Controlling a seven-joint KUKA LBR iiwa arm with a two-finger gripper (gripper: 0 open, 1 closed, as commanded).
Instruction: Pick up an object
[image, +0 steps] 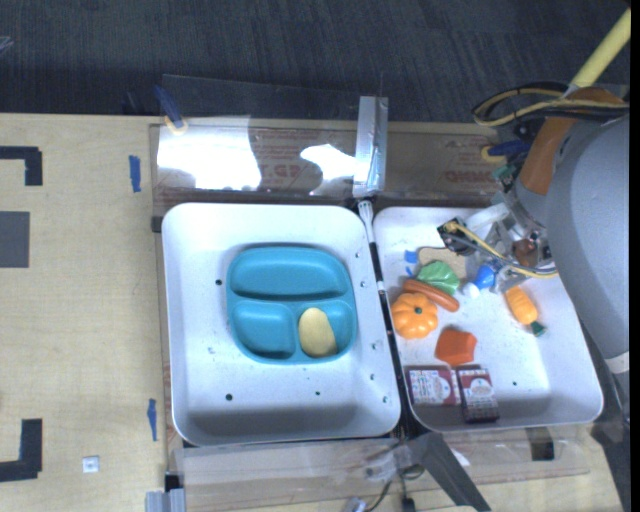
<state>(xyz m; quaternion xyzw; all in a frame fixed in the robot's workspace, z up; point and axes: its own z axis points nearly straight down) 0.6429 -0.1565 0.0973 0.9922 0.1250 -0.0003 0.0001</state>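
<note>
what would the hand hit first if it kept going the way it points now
Likely the small blue piece just below the hand in the right bin, beside the green toy; depth is unclear.

Nothing can really be read here, tbh. Some print is carried on the two small red-and-white packets (430, 385) in the right bin (562, 368), and faint lettering on the cardboard strip (440, 152) behind it, but it's all too blurred to be made out.
</note>
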